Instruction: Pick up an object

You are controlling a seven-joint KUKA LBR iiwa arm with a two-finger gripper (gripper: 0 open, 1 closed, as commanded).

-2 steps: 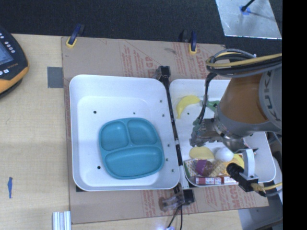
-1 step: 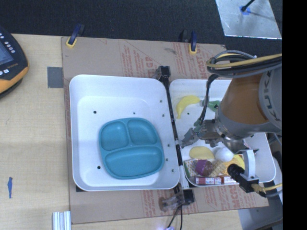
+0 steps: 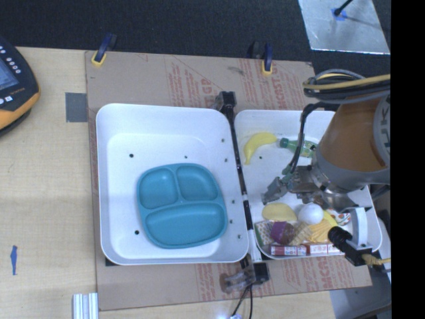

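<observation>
Nearest the camera, at the lower edge, a black clamp and cable (image 3: pixel 242 281) sit at the junction of the two bins, on the brown cardboard sheet (image 3: pixel 166 78) that underlies both. The right bin (image 3: pixel 265 119) holds a heap of small items at its near end: a flat red-and-white packet (image 3: pixel 299 249) along the near wall, a dark purple piece (image 3: pixel 279 231) under clear wrap, a yellow wafer-like piece (image 3: pixel 320 231), a pale yellow rounded item (image 3: pixel 279 211) and a white ball (image 3: pixel 310 213). Several overlap, so their outlines are hard to separate. A black and white fitting (image 3: pixel 352 238) covers the bin's near right corner.

The left bin (image 3: pixel 113 131) contains a teal divided plate (image 3: pixel 182 205) with three compartments, lying flat near the bin's middle.

The gripper (image 3: pixel 282 186) is low over the middle of the right bin, just beyond the pale yellow item and the white ball; its dark metal parts blur together, and whether anything is grasped cannot be told. The grey and orange arm (image 3: pixel 355 141) hides the bin's right side.

Farther back lie a yellow banana (image 3: pixel 257 143) and a green bottle (image 3: pixel 295 145), the latter partly hidden behind a cable. Beyond, blue and yellow clamps (image 3: pixel 267 58) pin the cardboard, and an orange handheld device (image 3: pixel 13 85) is cut off at the left edge.
</observation>
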